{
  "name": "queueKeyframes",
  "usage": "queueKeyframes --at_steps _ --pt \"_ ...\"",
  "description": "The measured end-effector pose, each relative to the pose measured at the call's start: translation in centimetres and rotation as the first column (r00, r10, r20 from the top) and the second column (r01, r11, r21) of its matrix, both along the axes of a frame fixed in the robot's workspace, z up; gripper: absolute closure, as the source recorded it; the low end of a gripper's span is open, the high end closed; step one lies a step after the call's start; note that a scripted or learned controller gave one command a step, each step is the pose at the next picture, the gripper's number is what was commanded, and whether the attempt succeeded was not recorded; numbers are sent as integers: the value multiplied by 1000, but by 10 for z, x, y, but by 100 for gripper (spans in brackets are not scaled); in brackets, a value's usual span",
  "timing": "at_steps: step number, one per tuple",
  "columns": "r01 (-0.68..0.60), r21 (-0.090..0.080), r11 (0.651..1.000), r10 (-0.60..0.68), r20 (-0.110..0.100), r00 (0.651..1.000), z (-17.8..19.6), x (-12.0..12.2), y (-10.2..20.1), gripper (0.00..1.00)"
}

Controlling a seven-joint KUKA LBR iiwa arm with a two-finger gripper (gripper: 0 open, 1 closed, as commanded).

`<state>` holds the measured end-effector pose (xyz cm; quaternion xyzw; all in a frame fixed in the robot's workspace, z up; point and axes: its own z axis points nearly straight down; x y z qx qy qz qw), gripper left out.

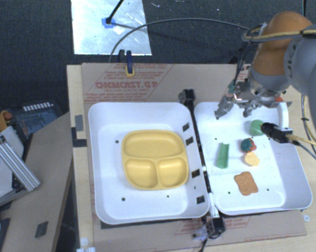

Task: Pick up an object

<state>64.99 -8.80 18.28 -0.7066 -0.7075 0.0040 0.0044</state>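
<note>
Splayed wide and holding nothing, the grey two-finger pincer hangs over the right white bin's far end, likely poised to descend; the nearest candidate, a rounded green lump, lies just right.

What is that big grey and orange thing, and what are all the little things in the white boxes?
That is a robot arm. It reaches in from the right, and a camera above the bench looks down at it. At its end is a gripper with two jaws, a bit like a finger and thumb. They are spread apart, with nothing between them, above the far end of the right bin. In that bin lie a long green block, a green lump, a small teal and red toy, a yellow piece and a brown cookie shape. The left bin holds a yellow tray with three sections. The robot's job is to pick one thing up.
</note>
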Motion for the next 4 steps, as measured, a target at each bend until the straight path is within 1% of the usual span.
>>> queueKeyframes --at_steps 1,2,3,4 --pt "-2 -1 1000 2 13 1000 8 3 0 0" --pt "-4 -1 1000 4 12 1000 -49 11 0 0" --pt "-4 -1 1000 4 10 1000 -101 11 1 0" --pt "-6 -1 1000 6 17 1000 -87 13 0 100"
